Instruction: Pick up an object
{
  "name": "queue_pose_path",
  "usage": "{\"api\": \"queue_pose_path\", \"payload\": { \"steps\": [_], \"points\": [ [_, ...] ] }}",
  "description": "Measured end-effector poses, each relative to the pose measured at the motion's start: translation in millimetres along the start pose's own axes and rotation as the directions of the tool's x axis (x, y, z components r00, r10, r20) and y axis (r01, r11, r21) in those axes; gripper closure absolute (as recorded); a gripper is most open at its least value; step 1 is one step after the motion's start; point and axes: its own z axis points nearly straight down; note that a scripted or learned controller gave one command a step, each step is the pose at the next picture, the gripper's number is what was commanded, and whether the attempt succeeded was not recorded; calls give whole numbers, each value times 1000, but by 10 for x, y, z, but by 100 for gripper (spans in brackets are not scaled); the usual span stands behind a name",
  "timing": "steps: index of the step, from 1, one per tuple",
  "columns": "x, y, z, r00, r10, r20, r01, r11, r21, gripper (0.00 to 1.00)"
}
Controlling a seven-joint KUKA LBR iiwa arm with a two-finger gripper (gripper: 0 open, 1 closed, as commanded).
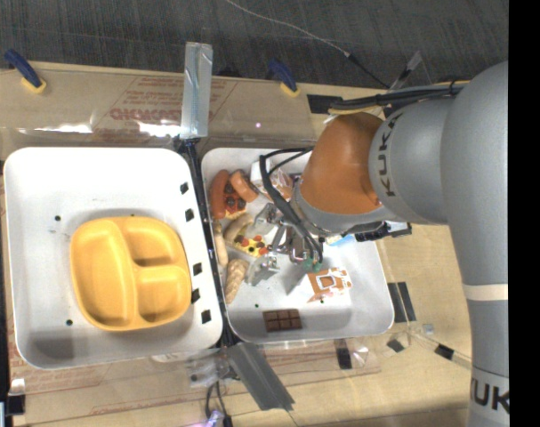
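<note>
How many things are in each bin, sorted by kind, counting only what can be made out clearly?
Left bin:
Yellow divided trays: 1

Right bin:
Pizza slices: 1
Brown chocolate bars: 1
Orange-and-white pieces: 1
Bread-like pieces: 1

Total: 5. More small items lie under the gripper; they are too cluttered to count.

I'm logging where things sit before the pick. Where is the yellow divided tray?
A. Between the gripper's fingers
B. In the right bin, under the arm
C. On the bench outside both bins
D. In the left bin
D: the yellow tray lies flat in the left bin, apart from the arm, which reaches over the right bin.
</note>
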Motion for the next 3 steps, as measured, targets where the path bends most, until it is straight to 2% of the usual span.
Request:
{"api": "queue_pose_path", "payload": {
  "steps": [1, 2, 3],
  "points": [
    [-45, 34, 1, 1000, 21, 2, -21, 1000, 1, 0],
    [116, -324, 6, 995, 104, 2, -104, 995, -1, 0],
    [-465, -56, 24, 996, 87, -1, -87, 996, 0, 0]
  ]
}}
